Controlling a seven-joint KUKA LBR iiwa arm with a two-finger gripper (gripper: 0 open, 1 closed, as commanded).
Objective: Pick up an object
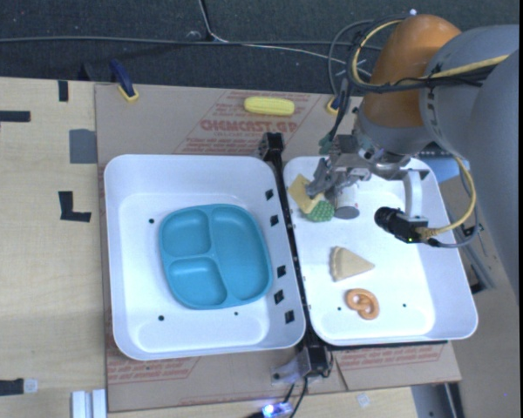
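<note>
Gripper (331,185), grip state impossible to tell, low over yellow-green sponge-like piece (312,200) by right white bin's (449,316) left wall.

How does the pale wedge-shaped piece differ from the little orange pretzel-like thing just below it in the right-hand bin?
The pale tan wedge-shaped piece is a solid triangle; the small orange pretzel-shaped piece is a twisted loop with holes in it. The wedge is cream-coloured and looks the larger of the two; the pretzel is a deeper orange-brown. The wedge lies nearer the gripper, the pretzel closer to the bin's front edge. Both lie loose in the right white bin, apart from each other.
</note>
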